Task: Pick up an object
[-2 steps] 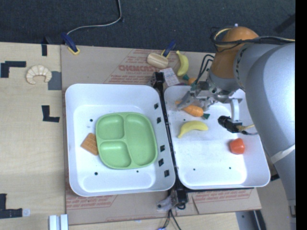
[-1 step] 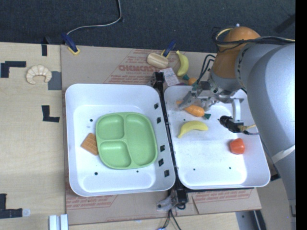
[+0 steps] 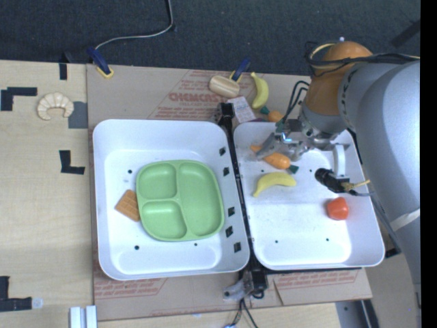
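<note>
Grey arm (image 3: 392, 135), bulking in from the right with its orange band, stands closest to the lens. It carries the gripper (image 3: 280, 147) low over the back of the right bin (image 3: 307, 255). Whether the gripper is apart or together cannot be told from this angle, and nothing can be seen held in it.

Just below the gripper lies an orange carrot (image 3: 276, 160), the likely target. A yellow banana (image 3: 274, 182) rests just beside the carrot, and a red tomato (image 3: 337, 209) sits well apart toward the right wall.

The carrot is slim and rounded, so an off-centre close would probably squirt it sideways into the banana. A descent too far toward the banana could pinch both or neither. The left bin (image 3: 109, 251) holds a green divided plate (image 3: 181, 200) with a tan cracker (image 3: 128, 205) at its edge, out of harm's way.
</note>
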`<act>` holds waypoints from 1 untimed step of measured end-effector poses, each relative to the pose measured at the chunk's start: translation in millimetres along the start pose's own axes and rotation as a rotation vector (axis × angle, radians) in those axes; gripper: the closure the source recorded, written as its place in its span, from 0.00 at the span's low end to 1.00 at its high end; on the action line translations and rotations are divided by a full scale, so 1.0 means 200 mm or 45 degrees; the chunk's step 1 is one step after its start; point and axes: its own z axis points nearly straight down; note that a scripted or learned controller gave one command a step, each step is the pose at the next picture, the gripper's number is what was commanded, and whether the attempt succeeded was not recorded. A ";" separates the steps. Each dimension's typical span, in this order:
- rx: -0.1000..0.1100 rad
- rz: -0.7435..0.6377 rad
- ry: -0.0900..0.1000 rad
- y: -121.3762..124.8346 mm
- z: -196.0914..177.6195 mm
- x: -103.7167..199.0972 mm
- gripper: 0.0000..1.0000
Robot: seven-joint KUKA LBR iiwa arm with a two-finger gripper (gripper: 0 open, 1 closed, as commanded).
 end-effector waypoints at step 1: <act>0.001 0.002 0.001 -0.09 0.00 0.13 0.00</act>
